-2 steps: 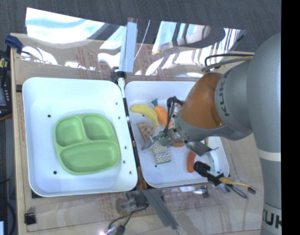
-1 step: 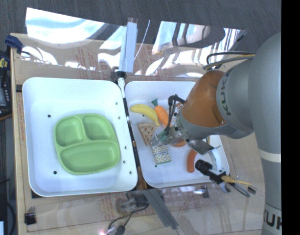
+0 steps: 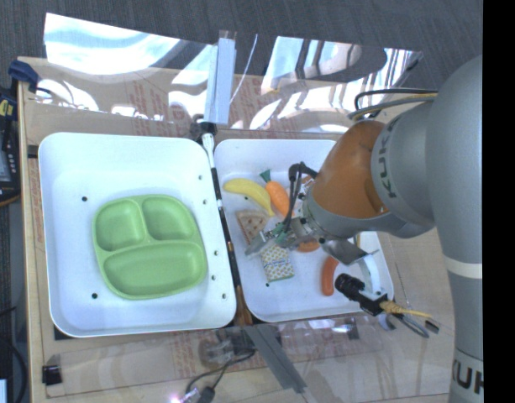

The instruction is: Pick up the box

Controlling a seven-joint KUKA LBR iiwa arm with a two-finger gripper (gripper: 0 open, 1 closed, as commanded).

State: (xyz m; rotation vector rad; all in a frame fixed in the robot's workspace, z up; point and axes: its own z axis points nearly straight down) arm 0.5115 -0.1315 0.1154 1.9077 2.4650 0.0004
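Observation:
The box is small, with a pale green-and-white pattern, and lies flat near the middle of the right bin. My gripper hangs just above the box's far edge, reaching in from the right under the orange wrist band. From this angle nothing can be made out in the gripper's grasp, and the box appears to rest on the bin floor.
A banana and a carrot lie at the back of the right bin, with a slice of toast to the gripper's left and a red sausage to the box's right. The left bin holds a green divided plate.

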